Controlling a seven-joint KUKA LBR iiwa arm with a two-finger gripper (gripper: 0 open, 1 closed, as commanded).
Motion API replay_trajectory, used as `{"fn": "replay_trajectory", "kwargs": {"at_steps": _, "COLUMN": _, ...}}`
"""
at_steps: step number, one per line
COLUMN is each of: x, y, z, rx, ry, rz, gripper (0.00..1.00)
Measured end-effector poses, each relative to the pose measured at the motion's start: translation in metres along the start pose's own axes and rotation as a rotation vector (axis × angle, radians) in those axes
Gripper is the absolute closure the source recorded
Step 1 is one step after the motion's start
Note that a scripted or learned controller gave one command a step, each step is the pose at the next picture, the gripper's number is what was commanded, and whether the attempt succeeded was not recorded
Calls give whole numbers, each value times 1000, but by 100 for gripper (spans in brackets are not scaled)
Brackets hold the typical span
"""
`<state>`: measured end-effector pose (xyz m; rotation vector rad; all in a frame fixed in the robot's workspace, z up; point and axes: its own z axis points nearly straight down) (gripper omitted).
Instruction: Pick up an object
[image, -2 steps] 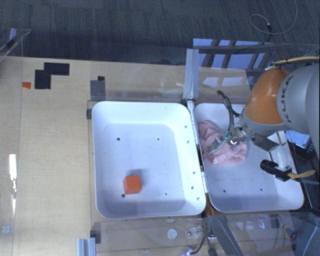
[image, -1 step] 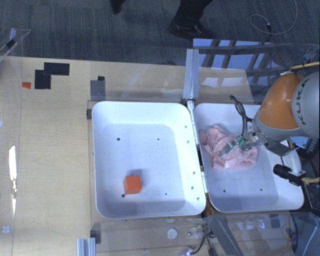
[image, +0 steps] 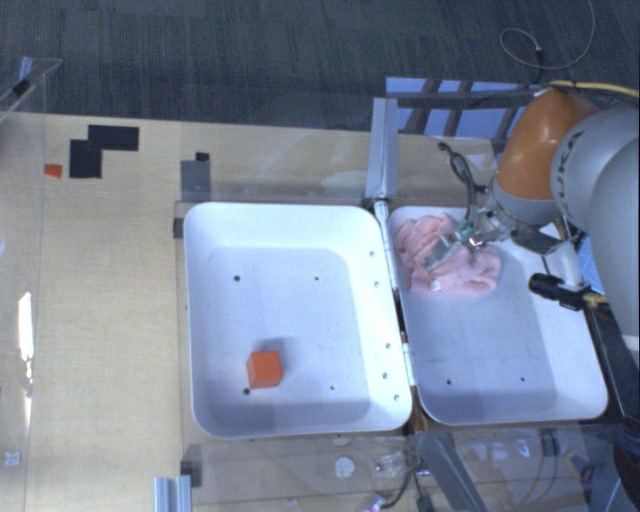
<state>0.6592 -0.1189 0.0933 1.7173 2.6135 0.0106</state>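
Observation:
A crumpled pink cloth-like object (image: 448, 268) lies at the far left of the right bin (image: 520, 390). My gripper (image: 452, 246) is low over the top of this pink object, reaching in from the right under the orange-banded wrist (image: 528, 150). It appears to touch the object, but part of it is hidden against the pink folds. A small orange cube (image: 265, 369) rests in the near part of the left bin (image: 300, 240), far from the gripper.
A metal divider post (image: 381, 150) rises behind the seam between the two bins. A black cable end (image: 558, 290) juts over the right bin's right side. Black and orange markers (image: 95, 150) sit on the wooden bench at far left.

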Motion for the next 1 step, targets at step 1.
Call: {"fn": "replay_trajectory", "kwargs": {"at_steps": 1, "x": -17, "y": 6, "z": 2, "rx": 12, "ry": 11, "rz": 202, "gripper": 0}}
